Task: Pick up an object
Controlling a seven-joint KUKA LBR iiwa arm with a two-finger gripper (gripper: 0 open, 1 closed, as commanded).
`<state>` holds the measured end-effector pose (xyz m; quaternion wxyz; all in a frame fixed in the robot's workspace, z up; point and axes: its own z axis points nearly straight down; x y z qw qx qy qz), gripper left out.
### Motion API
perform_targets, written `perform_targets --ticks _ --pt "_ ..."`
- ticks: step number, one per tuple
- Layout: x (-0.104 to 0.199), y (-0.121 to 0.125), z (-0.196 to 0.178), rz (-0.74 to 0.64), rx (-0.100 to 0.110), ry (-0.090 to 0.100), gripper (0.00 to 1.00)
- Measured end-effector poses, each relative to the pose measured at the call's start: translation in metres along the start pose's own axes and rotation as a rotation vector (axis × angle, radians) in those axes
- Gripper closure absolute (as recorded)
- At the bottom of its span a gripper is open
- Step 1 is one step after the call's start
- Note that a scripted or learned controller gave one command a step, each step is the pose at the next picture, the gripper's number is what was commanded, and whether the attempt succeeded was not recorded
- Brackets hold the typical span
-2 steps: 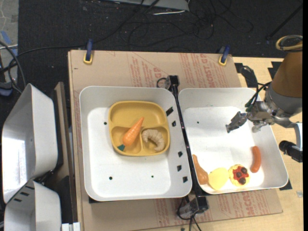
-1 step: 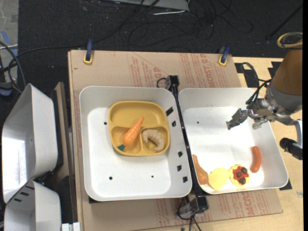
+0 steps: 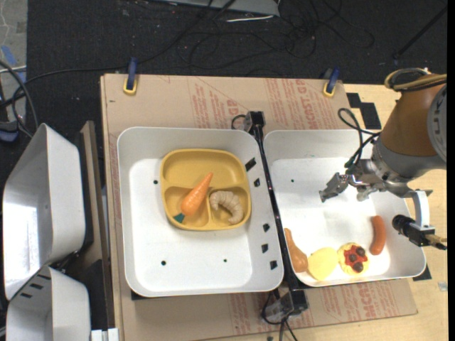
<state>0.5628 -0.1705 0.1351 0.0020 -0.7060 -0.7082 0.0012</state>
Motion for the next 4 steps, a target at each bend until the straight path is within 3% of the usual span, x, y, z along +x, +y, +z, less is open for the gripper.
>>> perform_targets --ticks 1,2,4 --pt "0.001 -0.001 0.046 0.004 -0.001 0.0 0.0" --pt "0.001 0.001 0.033 0.003 -0.005 -0.001 1.0" --pt "0.003 0.008 -0.058 -0.001 -0.009 -0.002 1.0"
